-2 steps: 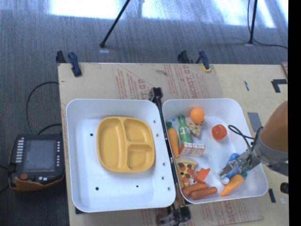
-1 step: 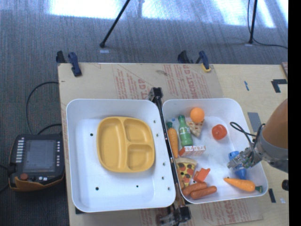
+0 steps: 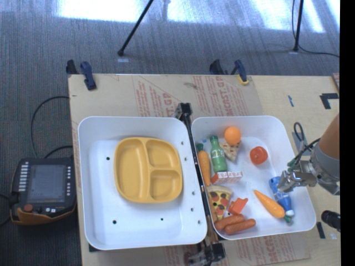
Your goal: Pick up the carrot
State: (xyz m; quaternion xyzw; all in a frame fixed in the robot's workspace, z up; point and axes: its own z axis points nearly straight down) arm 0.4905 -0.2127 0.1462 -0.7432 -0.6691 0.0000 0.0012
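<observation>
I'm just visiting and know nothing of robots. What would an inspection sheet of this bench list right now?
Surface: wooden bench bearing left white bin and right white bin.
Job's things: orange toy carrot lying in right bin, ungrasped.
Clutter: yellow divided plate in left bin; green bottle, pizza slice, sausages, red tomato in right bin.
Grippers: gripper above right bin's right edge.
Cables: black cable on carpet.
Surroundings: pendant, tripod legs.

The arm reaches in from the right — its end effector (image 3: pixel 287 183) hangs low, wrist tilted leftward.
</observation>
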